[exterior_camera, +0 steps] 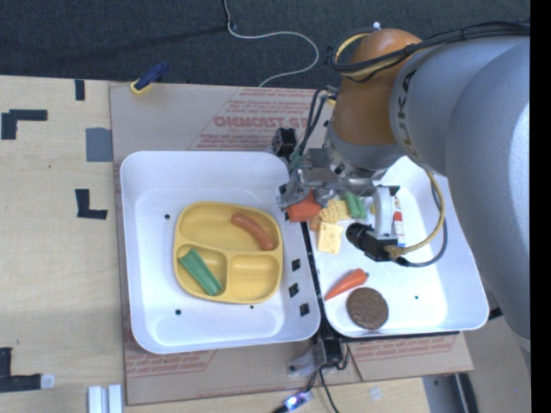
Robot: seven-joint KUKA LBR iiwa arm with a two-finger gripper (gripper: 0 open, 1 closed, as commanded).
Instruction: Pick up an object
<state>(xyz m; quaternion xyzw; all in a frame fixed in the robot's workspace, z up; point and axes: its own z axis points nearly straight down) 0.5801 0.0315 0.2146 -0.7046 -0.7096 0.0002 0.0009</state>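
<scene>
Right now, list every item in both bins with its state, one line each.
yellow tray: flat in the left bin, holding food
sausage: lying in the tray's upper compartment
green vegetable: lying in the tray's left compartment
carrot: lying loose in the right bin
brown cookie: flat in the right bin
cheese slice: lying below the gripper
gripper: low over the right bin's left edge

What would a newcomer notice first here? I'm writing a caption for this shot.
The big grey arm with its orange band reaching in over the right bin. Next, the yellow tray in the left bin, holding a sausage and a green vegetable.
</scene>
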